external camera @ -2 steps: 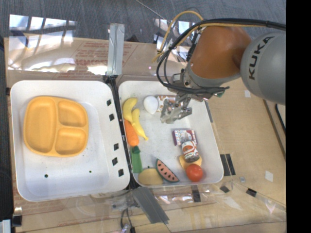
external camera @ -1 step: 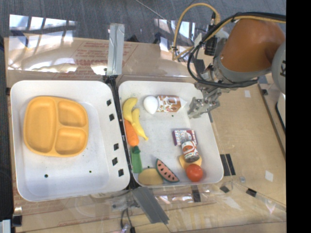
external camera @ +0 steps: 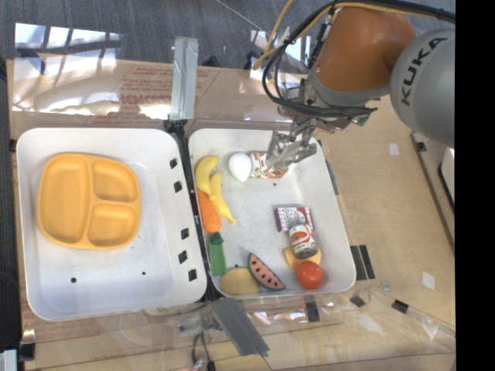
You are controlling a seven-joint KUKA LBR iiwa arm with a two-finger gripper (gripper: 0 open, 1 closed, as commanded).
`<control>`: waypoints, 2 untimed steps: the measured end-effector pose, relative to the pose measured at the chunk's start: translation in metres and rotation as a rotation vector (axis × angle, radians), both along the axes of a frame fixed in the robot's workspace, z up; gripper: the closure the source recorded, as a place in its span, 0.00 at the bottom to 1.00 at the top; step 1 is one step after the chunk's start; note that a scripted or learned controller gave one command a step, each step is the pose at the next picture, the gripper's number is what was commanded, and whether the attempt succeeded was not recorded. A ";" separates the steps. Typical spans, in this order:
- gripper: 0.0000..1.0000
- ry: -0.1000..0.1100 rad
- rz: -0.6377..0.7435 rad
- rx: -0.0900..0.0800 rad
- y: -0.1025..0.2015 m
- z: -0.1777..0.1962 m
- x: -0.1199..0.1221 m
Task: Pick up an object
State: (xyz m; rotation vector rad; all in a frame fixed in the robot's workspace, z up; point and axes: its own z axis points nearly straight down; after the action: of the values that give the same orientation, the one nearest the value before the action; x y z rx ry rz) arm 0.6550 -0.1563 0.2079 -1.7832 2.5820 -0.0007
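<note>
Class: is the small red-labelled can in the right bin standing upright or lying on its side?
On its side: the small red-labelled can shows its label lengthwise on the right white bin floor.

Orange divided tray in left bin, cardboard sheet behind

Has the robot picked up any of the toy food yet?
Not that I can see. Done: the gripper has reached into the right bin. In hand: it sits low beside the egg, over a small red-and-white packet. Left: lifting something out. The banana, can and tomato lie in that bin.
</note>
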 end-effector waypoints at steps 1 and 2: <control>1.00 -0.002 0.321 -0.003 -0.054 0.069 -0.002; 1.00 0.004 0.262 0.002 0.025 0.070 0.003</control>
State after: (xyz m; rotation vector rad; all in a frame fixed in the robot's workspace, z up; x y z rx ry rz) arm 0.6580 -0.1314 0.2776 -2.1062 2.3288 0.0053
